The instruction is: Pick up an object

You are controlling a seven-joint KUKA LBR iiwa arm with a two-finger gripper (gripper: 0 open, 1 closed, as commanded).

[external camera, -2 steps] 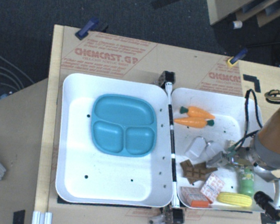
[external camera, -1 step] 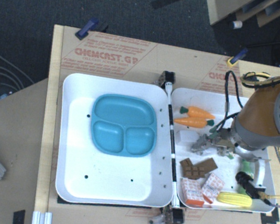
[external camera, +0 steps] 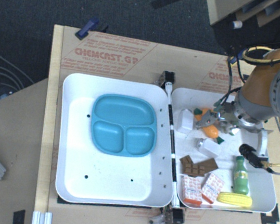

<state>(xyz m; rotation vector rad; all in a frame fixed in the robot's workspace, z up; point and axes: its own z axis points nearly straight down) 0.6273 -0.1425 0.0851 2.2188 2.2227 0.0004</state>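
The gripper (external camera: 213,120) is lowered into the far part of the right bin (external camera: 269,193); whether it is open or closed cannot be determined. An orange toy (external camera: 211,130) lies directly under the gripper, contact unclear. Reference landmark: the green bottle (external camera: 240,176). It lies near the bin's right wall, long axis running near-to-far, cap end pointing away from the camera. A corn cob (external camera: 235,200) lies just on its near side, long axis left-to-right. A chocolate bar (external camera: 198,166) lies to its left, with two red-and-white packets (external camera: 201,189) nearer the camera. The left bin (external camera: 69,161) holds a blue divided plate (external camera: 124,124).
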